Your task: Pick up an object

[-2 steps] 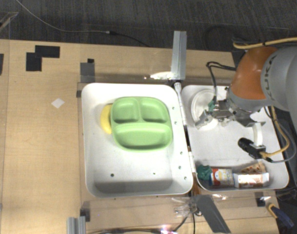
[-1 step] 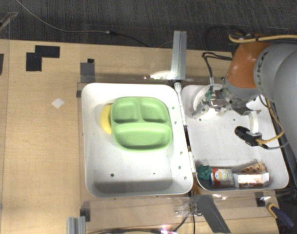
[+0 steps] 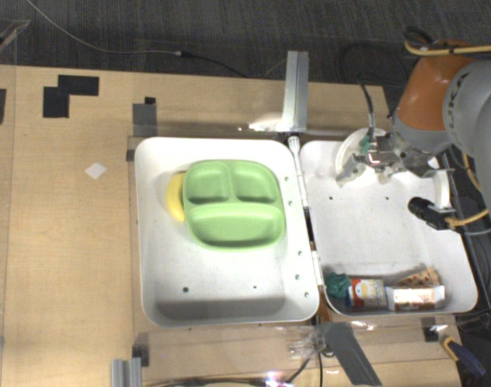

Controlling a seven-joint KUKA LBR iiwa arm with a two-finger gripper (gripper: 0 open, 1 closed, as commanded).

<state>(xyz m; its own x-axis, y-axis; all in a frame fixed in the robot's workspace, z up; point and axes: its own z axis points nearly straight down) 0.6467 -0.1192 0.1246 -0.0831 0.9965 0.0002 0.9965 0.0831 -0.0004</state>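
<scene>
overhead slanted view of a wooden bench [image 3: 60, 240] bearing two shallow white bins side by side. the left bin [image 3: 221, 297] holds a green divided plate [image 3: 231, 202], turned with its three compartments facing up, lying toward the bin's far half; a yellow object [image 3: 174, 197] shows from under the plate's left edge, touching it, too hidden to identify. the right bin [image 3: 374, 232] holds a row of small items along its near wall: a dark green object [image 3: 336, 285] at the left, just beside it a tube or bottle with a red band [image 3: 366, 292], then a white tube [image 3: 417, 297], and a brown patterned piece [image 3: 417, 278] resting just behind the white tube. the grey arm with its orange band [image 3: 426, 95] enters from the right, and the gripper [image 3: 366, 158] sits at the far left corner of the right bin, close to the bin's back wall. whether its fingers are apart or closed cannot be told, and no object is seen between them. the items along the near wall lie well apart from the gripper, across the bare floor of the bin; the green plate lies in the other bin, beyond the dividing rims. a black part [image 3: 426, 210] of the arm's fittings hangs over the right side of the bin.
</scene>
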